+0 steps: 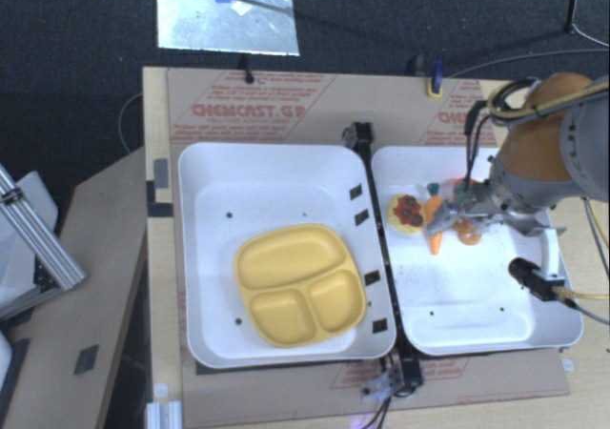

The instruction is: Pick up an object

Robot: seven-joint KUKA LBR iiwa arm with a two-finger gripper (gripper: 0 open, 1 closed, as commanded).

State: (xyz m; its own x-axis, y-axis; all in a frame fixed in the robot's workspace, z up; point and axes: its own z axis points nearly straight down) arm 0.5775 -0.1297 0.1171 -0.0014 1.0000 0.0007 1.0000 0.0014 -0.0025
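Observation:
In the right bin (477, 313) several small toy foods lie near the far left corner. A red and yellow piece (408, 213) sits closest to the divider. An orange carrot-like piece (436, 238) lies just right of it, with a green bit (434, 190) above. My gripper (456, 215) is low over this cluster, right beside the carrot piece, and another orange piece (470, 234) shows just under it. The grey wrist hides what lies directly beneath the gripper.
The left bin (219, 179) holds a yellow divided plate (300, 282). A black divider strip (374, 227) runs between the bins. The arm's orange band (558, 93) and cables hang over the right bin's far right corner. A black part (532, 279) sticks out near the right wall.

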